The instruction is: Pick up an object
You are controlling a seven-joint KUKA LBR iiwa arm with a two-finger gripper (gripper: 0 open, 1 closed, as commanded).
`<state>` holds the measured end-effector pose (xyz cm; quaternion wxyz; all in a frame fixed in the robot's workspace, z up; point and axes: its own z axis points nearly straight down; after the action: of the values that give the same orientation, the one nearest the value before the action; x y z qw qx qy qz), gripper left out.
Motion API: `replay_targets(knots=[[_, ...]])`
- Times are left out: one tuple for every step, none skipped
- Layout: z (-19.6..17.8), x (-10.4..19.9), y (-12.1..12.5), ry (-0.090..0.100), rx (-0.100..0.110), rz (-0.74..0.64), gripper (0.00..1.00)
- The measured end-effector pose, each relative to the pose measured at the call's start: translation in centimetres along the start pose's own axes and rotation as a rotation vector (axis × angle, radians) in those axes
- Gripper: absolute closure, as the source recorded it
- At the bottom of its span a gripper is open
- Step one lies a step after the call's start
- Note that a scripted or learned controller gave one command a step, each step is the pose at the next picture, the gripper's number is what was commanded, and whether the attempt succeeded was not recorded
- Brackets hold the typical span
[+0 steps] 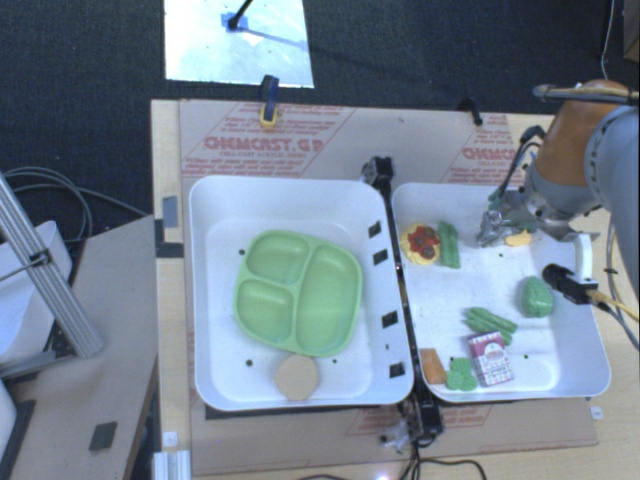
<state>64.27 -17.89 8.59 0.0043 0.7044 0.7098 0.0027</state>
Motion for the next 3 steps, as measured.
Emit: replay_targets(knots=[[0.1,-3.0,-8.2,0.002,0.014,0.012,0.00],[0.0,0.1,2.4,0.000,-0.003,-0.003,0.00],[0.2,5.4,-6.2,0.007,0.016,0.005,0.00]])
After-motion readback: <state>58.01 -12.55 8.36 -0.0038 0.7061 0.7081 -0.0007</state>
